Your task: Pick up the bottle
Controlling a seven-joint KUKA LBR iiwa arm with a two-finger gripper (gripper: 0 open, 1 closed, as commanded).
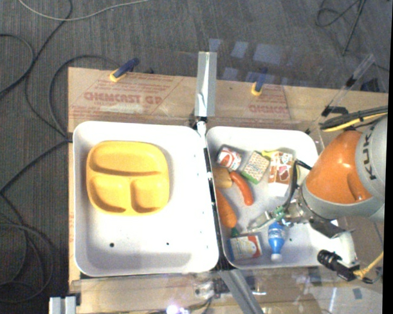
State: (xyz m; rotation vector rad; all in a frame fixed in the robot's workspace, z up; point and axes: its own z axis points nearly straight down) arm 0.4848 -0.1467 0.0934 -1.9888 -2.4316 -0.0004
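A yellow tray lies in a white bin, the other white bin holds a blue-capped clear bottle, a red sausage and an orange carrot, and the arm is grey and orange.

We are seeing two bins sitting side by side: the left bin is holding a divided tray toward its far left. In the right bin, a hot dog is lying near the middle, a carrot along the left wall, and the bottle near the front edge, just right of what may be a small packet. The arm is reaching over the bin's right side.
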